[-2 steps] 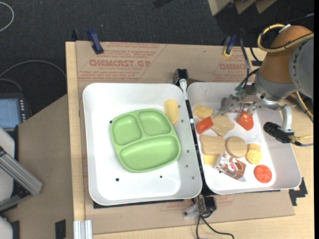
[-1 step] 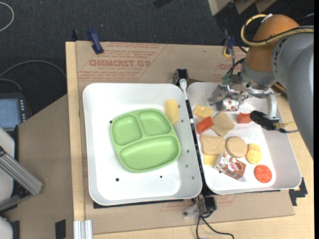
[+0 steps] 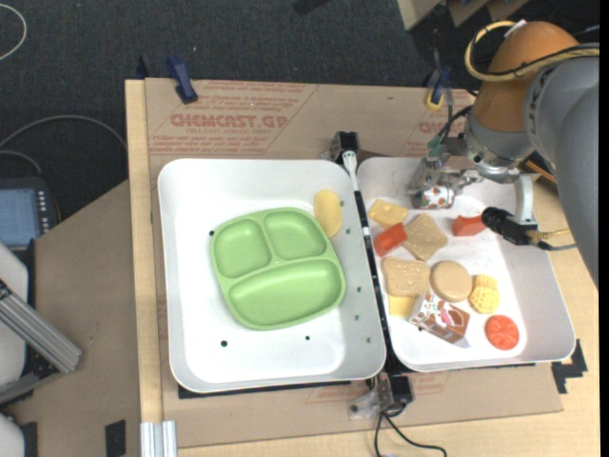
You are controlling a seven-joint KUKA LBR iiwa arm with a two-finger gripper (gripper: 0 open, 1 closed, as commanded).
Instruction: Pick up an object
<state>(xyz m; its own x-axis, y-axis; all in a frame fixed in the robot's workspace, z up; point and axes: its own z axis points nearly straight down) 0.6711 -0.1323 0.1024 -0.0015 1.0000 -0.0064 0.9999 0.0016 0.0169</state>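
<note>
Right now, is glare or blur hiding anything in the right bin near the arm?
Camera view: lighting is even and the white right bin shows no strong glare; the toy foods read sharply, such as the orange slice. The arm looks soft and casts shade over the small can-like item at the gripper.

Green tray (image 3: 277, 268), white bins (image 3: 181, 255)

Robotics lab — clamped cardboard bench (image 3: 238, 112), loose cables (image 3: 57, 127), aluminium framing (image 3: 38, 336).

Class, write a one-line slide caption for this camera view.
Gripper at right bin's far edge; green tray in left bin.
</note>
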